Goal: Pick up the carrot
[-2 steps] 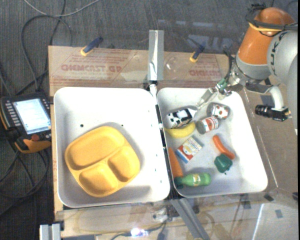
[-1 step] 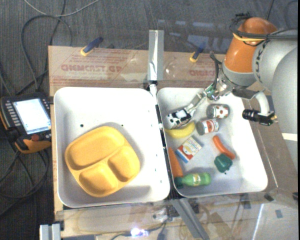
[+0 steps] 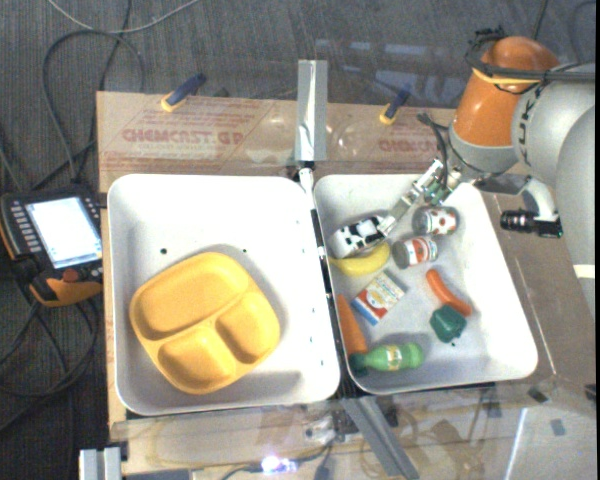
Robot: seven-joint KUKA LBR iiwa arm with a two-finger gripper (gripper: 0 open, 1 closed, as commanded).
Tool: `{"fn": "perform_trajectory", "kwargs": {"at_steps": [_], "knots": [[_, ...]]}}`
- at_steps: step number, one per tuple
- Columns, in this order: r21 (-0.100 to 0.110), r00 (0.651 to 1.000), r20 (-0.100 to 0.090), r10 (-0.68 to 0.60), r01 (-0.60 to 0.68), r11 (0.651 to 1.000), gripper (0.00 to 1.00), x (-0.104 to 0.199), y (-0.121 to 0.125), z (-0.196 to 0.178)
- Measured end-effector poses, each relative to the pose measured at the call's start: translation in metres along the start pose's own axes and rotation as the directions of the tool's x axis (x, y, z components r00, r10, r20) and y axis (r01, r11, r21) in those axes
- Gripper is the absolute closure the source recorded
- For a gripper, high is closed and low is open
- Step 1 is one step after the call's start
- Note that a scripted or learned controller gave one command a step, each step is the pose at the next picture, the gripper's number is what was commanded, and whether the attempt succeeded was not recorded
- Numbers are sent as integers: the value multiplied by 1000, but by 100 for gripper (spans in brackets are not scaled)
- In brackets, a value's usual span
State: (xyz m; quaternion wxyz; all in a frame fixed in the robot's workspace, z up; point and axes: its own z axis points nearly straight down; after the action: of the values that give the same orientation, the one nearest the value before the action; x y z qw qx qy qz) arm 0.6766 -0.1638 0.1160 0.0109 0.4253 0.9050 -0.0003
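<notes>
Step in hand, as judged: reach toward the carrot [image 3: 351, 329]. The carrot lies along the left wall of the right bin [image 3: 500, 258], just above a green bottle [image 3: 391, 357] and just left of a small box [image 3: 380, 297]. The gripper [image 3: 417, 197] hovers near the bin's back wall, well apart from the carrot, holding nothing; finger spread too small to tell. Best approach: descend with fingers across the carrot's width, clear of wall and box.
</notes>
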Motion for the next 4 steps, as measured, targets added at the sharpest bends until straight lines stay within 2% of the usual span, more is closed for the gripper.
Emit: {"fn": "perform_trajectory", "kwargs": {"at_steps": [1,2,3,4], "knots": [[3,996,-8,-91,91,996,0,5,-78,25],[1,909,-5,418,-418,909,0,102,-147,22],[0,977,2,215,-215,977,0,157,-103,20],[1,987,-3,163,-163,987,0,33,-120,24]]}}
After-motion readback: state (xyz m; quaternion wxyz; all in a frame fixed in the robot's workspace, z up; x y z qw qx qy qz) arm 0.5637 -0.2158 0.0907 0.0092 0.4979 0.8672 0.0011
